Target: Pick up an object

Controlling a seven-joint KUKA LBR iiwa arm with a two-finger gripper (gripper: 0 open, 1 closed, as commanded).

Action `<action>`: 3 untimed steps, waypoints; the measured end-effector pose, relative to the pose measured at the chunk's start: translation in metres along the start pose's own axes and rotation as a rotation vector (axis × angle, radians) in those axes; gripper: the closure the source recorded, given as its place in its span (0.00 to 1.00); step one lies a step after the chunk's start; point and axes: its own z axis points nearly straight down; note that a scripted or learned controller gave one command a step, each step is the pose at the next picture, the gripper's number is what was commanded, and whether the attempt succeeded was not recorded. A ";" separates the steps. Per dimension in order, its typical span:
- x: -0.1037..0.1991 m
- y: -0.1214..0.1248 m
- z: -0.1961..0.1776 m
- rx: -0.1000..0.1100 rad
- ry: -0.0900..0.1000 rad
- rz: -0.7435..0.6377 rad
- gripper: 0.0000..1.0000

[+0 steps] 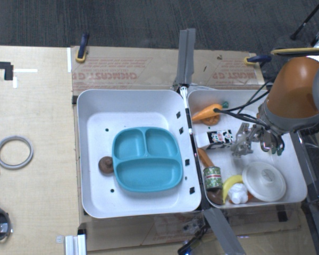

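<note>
Pale wooden bench [37, 105], viewed from above at a slant, carrying two shallow white bins side by side. Left bin [93, 116]: held a teal divided plate [147, 159] and, just beside its left edge, a small brown disc [106, 164]. Right bin [226, 161]: crowded with small things.

Grey arm [292, 89] with an orange band, entering from the right over the right bin. Pincer [243, 145] hung low near the middle of that bin. Could not tell whether spread or pressed together; nothing visibly pinched.

Nearest thing, and judged the likeliest pick: a small black-and-white box [219, 137], lying flat just left of the pincer, between it and the wall shared by the bins. Long axis of the box ran left to right, roughly along the arm's line of reach, with one short end pointing at the pincer.

Beyond the box, at the far wall: an orange carrot [210, 112], lying aslant with its tip towards the right. Nearer the camera: a round white lid [264, 180] just below the pincer, then a white ball [237, 195], a yellow banana [231, 184] and a green can [212, 177], packed close together.
</note>
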 end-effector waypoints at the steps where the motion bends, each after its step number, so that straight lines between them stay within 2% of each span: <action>1: -0.060 -0.061 0.014 0.002 -0.003 -0.355 1.00; 2: -0.004 -0.078 0.014 0.001 -0.001 -0.146 1.00; 3: 0.063 -0.067 0.009 0.002 -0.019 -0.087 1.00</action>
